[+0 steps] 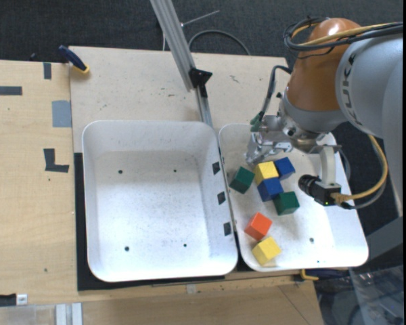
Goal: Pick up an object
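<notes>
In the right bin (338, 246) lies a cluster of small blocks: a green block (242, 179), a yellow block (268, 170), two blue blocks (283, 165) (270, 187) and a second green block (286, 202). Farther toward the front sit an orange block (259, 225) and another yellow block (266, 250). My gripper (262, 150) hangs over the back of the cluster, its fingertips just above the yellow block and between the green and blue ones. Nothing shows between the fingers.
The left bin (98, 181) adjoins the right one. A slanted metal rail (179, 42) crosses the back of the bench, with a cable loop (216, 40) beside it. The arm's orange band and grey body (345, 73) cover the right bin's back right corner.
</notes>
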